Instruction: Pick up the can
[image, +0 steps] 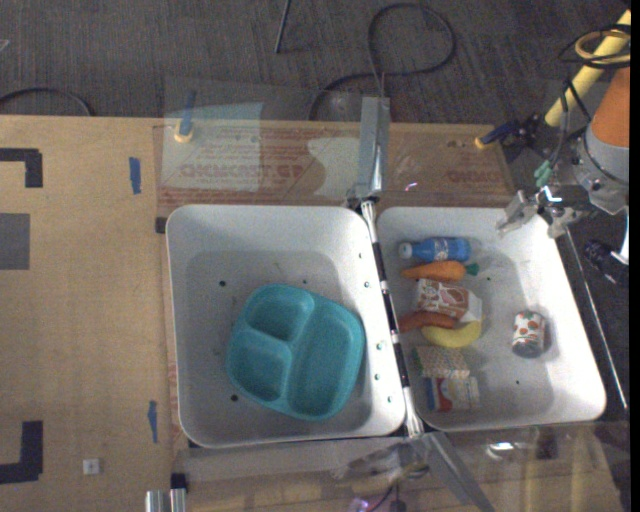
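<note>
Red and white, the can (528, 333) lies alone on its side in the right bin (575, 400), and our tool (537, 207) hangs open, holding nothing, above the bin's far edge, so we think the round can might roll away when pinched.

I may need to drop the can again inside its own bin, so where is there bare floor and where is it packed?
Bare floor in the right bin: the strip between the can and the food pile, the near right corner, and the far right under the gripper. Crowded along the left wall: blue bottle, carrot, carton, banana.
</note>
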